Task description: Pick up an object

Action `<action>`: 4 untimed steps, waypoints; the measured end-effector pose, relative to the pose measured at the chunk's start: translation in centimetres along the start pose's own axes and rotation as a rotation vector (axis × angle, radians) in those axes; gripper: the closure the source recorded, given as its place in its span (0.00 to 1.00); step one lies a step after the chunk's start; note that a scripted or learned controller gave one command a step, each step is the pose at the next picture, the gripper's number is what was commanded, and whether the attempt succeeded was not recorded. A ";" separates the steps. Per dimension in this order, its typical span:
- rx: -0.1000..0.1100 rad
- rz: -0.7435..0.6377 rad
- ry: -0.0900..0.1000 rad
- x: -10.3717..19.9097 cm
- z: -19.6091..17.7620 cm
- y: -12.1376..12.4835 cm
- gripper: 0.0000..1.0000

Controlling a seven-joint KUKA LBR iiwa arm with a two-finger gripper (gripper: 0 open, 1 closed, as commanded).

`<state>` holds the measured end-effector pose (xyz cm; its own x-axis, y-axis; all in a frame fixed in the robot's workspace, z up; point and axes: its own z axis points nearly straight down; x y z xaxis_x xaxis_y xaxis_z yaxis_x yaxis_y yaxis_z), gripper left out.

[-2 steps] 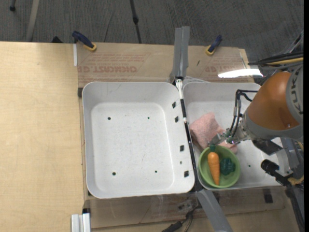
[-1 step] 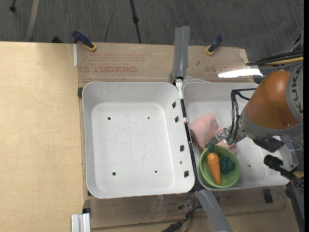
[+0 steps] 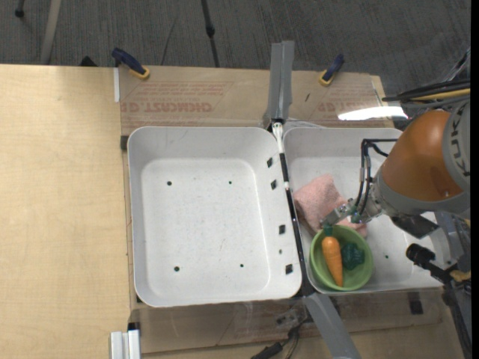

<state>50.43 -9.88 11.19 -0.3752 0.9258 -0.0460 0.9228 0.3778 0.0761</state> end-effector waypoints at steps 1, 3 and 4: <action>0.002 0.027 0.001 0.0 0.0 -0.1 0.00; 0.004 -0.017 0.002 -0.4 0.1 0.0 0.00; -0.002 -0.119 0.000 -0.4 0.0 0.1 0.00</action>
<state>50.72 -10.23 11.25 -0.4824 0.8742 -0.0544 0.8713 0.4853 0.0724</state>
